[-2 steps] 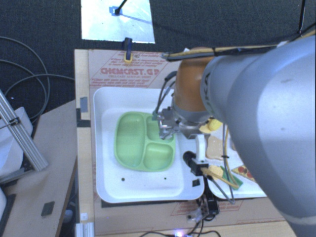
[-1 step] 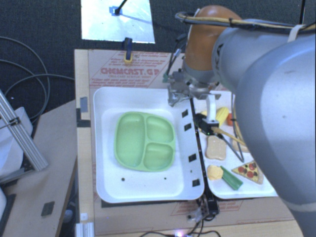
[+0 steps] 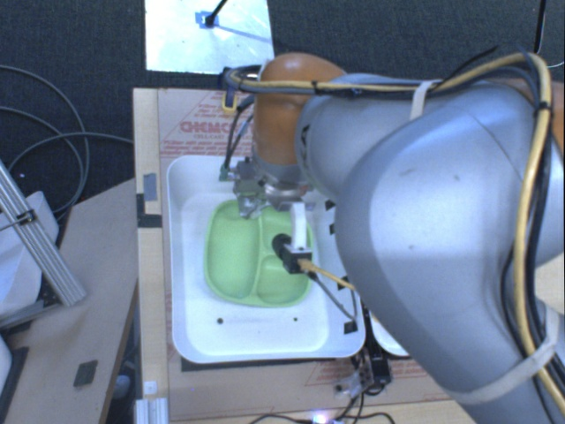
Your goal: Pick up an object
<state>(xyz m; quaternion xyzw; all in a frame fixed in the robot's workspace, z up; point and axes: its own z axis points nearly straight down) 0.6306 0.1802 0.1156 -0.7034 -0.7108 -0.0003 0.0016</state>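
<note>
Arm: grey arm [image 3: 441, 237], the closest thing to the lens, bulks across the right half, with its orange band [image 3: 282, 104] above the wrist.
Gripper: gripper [image 3: 250, 203] points down at the far rim of the green dish; whether it is spread or closed cannot be told from this angle.
Green dish: pale green dish [image 3: 234, 254], smooth and matte, with rounded corners and a raised ridge dividing it into compartments. It lies flat, just below the gripper and stretching from it toward the camera.
Bin: shallow white bin [image 3: 190, 325] holds the dish, its walls ringing the gripper on all sides.
Second bin: a sliver of white rim [image 3: 388, 341] shows right of the gripper, beneath the arm.
Cardboard: tan sheet with red print [image 3: 199, 126] under the bins, showing beyond the gripper.
Shiny panel: reflective square [image 3: 207, 20] lies farther off, past the cardboard.
</note>
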